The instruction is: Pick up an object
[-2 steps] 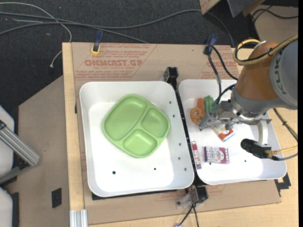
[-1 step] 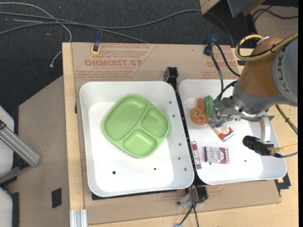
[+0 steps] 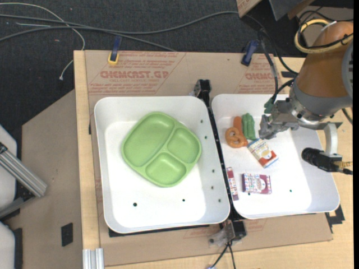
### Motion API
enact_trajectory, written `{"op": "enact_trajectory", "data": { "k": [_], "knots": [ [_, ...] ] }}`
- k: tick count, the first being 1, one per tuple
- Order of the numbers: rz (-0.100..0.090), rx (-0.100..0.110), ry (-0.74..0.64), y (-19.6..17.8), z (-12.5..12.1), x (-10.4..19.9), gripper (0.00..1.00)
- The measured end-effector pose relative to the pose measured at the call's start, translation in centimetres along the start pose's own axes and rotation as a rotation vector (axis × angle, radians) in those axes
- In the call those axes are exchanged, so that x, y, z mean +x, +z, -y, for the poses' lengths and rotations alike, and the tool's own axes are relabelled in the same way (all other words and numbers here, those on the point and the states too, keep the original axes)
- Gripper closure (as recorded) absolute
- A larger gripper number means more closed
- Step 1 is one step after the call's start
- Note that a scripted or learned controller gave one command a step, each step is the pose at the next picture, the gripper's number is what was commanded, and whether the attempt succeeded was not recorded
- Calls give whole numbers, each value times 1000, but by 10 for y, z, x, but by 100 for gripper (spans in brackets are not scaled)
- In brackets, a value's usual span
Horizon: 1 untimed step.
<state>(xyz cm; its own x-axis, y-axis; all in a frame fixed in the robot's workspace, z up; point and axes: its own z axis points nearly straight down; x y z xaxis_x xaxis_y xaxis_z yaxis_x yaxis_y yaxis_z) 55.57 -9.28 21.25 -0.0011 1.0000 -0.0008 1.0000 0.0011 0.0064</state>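
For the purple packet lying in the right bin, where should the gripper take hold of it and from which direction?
Probably straight down from above, across the short sides of the purple packet. It lies flat on the right bin floor, apart from the other items, so its edges look free.

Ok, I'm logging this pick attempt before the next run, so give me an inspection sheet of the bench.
Surface: cardboard sheet under two white bins.
Job's things: right bin holds an orange ring, green piece, small carton, purple packet.
Clutter: green divided plate in left bin.
Grippers: gripper low over the right bin, beside the green piece.
Cables: loose leads on the floor.
Surroundings: dark carpet.
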Motion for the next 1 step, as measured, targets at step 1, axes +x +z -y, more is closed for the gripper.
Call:
{"op": "enact_trajectory", "data": {
  "k": [1],
  "knots": [
    [0,0,0,-51,-2,0,100]
  ]
}}
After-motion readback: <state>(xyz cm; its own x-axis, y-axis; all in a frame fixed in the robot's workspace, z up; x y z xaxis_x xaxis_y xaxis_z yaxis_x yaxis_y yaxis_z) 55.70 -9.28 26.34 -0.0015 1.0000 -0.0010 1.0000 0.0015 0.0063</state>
